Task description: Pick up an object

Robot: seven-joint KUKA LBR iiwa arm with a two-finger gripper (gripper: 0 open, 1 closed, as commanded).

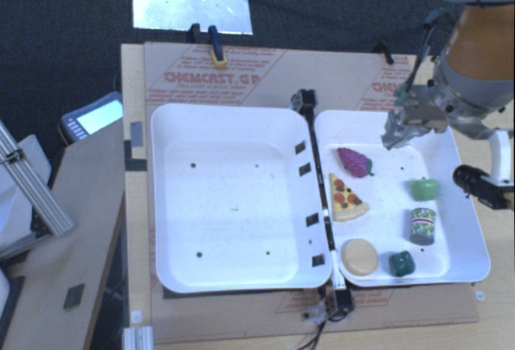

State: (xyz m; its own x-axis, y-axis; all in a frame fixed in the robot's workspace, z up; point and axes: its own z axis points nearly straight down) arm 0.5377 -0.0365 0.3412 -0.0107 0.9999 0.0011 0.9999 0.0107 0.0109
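The right bin [463,179] holds several toy foods: a purple grape bunch [354,161], a pizza slice [347,199], a green apple [425,189], a small can [422,225], a tan round bun [360,257] and a dark green piece [401,263]. My gripper [397,134] hangs over the bin's far part, to the right of and above the grapes. Nothing shows between its fingers.
The left bin [165,203] lies beside the right one, joined by a black clip strip [315,179]. Both sit on a cardboard sheet [241,75]. A yellow clamp [217,51] stands at the back edge. A grey device [92,119] lies at the left.
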